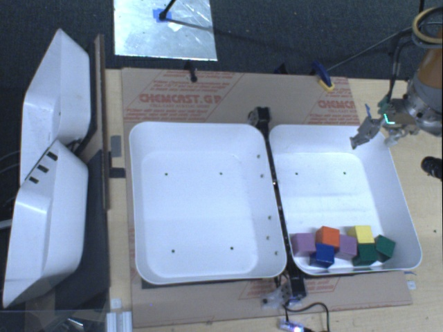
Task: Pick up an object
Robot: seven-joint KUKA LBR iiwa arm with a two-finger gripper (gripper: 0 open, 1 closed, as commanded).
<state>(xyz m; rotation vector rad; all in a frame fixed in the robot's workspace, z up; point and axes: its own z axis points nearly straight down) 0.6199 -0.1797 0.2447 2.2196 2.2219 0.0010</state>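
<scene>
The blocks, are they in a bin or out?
In. The blocks sit bunched in the near corner of the right bin.

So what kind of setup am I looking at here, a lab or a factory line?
Most likely a robotics lab grasping rig: two white bins on a cardboard-covered bench, small coloured blocks heaped in the right bin's near corner, and the gripper at its far corner.

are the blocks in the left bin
No, the blocks lie clustered at the near edge of the right bin.

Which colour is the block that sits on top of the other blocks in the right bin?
Orange block, seen in the camera view.
</scene>
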